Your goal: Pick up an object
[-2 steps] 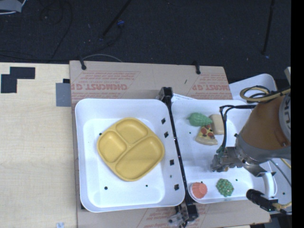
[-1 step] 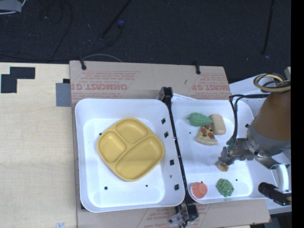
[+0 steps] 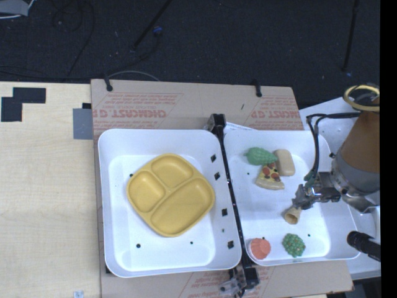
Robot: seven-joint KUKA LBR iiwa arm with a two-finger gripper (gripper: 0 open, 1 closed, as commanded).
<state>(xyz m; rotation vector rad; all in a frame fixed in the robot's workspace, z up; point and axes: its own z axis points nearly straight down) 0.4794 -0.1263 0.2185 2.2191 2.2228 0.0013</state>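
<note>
Nearest the camera, along the front wall of the right bin (image 3: 322, 166), sit a round pink-orange toy (image 3: 260, 248) and, to its right, a green knobbly toy (image 3: 294, 244). Going left to right across the bench: the left bin (image 3: 118, 166) holds a yellow divided plate (image 3: 170, 194); the right bin holds a green leafy toy (image 3: 258, 156), a pizza slice toy (image 3: 270, 177), a tan bread-like piece (image 3: 285, 162) and a small tan cone-shaped toy (image 3: 292, 214).

The cone looks like the object in hand. It is likely light, stiff plastic, a little slippery on its taper, best pinched across its wider end. It lies just below and left of the gripper (image 3: 308, 195), touching or nearly so. Whether the tips are spread or closed cannot be told at this size.
</note>
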